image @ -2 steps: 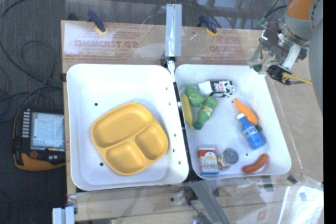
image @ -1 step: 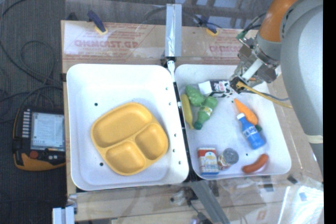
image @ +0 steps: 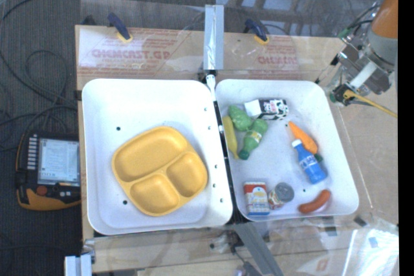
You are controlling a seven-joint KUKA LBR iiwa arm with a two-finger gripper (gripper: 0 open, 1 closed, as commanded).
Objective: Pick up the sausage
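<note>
At the upper right edge of the view, outside the bins, the gripper [image: 362, 84] hangs over the bench beyond the right bin's [image: 336, 132] far right corner; whether it is open or closed cannot be told from here, and nothing is visibly held in it. Above it the arm's orange band [image: 390, 13] shows at the frame edge, and a yellow cable [image: 375, 105] trails off to the right just beside the tool.

The sausage [image: 315, 201], reddish-brown and slightly curved, lies well apart from the gripper in the near right corner of the right bin, close to the bin's wall. Just left of it sit a round grey tin [image: 283, 192] and a small red-and-white carton [image: 257, 198]. Farther up the bin lies a blue bottle [image: 311, 163] with a carrot [image: 303, 137] touching its upper end. Toward the bin's left side are a green toy vegetable [image: 248, 129], a yellow corn-like piece [image: 229, 134] along the wall, and a black-and-white carton [image: 272, 108] near the far end.

The left bin [image: 103, 106] holds a yellow divided tray [image: 160, 169] with three compartments. On the floor to the left rests a teach pendant [image: 48, 171].
</note>
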